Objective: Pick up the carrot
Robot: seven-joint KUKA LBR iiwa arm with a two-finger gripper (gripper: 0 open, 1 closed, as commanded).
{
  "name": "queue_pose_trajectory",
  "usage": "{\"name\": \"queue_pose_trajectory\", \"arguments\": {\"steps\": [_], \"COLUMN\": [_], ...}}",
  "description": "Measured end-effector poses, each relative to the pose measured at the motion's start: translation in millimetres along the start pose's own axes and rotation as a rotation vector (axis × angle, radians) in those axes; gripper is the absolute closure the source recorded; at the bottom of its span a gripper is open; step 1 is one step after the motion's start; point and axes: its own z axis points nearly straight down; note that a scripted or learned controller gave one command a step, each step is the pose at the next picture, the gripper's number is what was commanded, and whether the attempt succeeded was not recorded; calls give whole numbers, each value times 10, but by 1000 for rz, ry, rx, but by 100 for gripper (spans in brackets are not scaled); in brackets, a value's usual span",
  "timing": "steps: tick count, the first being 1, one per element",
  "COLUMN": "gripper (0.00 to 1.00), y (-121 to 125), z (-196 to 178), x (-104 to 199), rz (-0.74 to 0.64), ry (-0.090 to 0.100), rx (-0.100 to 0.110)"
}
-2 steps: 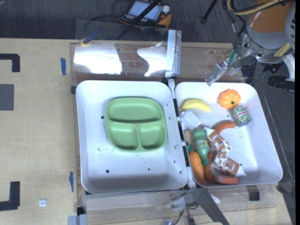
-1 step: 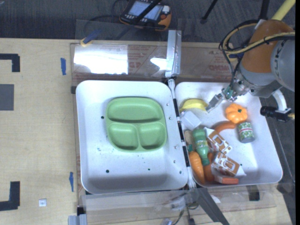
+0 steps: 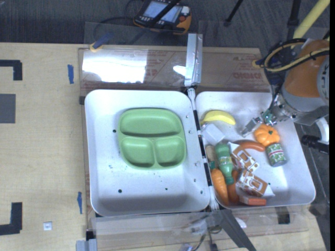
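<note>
Carrot (image 3: 219, 184): likely light, stiff, smooth plastic toy, wedged beside the green bottle (image 3: 224, 160). Grip across its thick middle. Tool (image 3: 255, 123): spread, holding nothing.

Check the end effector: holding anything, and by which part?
Nothing held. The end effector hangs over the right bin beside the small pumpkin; the carrot lies at the bin's left edge.

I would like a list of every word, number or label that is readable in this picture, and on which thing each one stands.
No text can be read with certainty.
Cardboard sheet behind the bins: faint reddish print, too blurred to read.
Can in the right bin: a label, too small to read.
Carton in the right bin: orange and white pattern, no legible words.
Pendant on the floor: lit screen, too small to read.
</note>
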Motion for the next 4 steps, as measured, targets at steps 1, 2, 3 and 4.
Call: {"name": "queue_pose_trajectory", "arguments": {"steps": [1,2,3,4], "gripper": [0,0,0,0], "y": [-447,-457,39,-535], "z": [-326,-518,-601,-60], "x": [436,657,628,69], "rz": [-123,-70,-103,-50], "ry": [0,1,-1,1], "rx": [0,1,-1,-2]}}
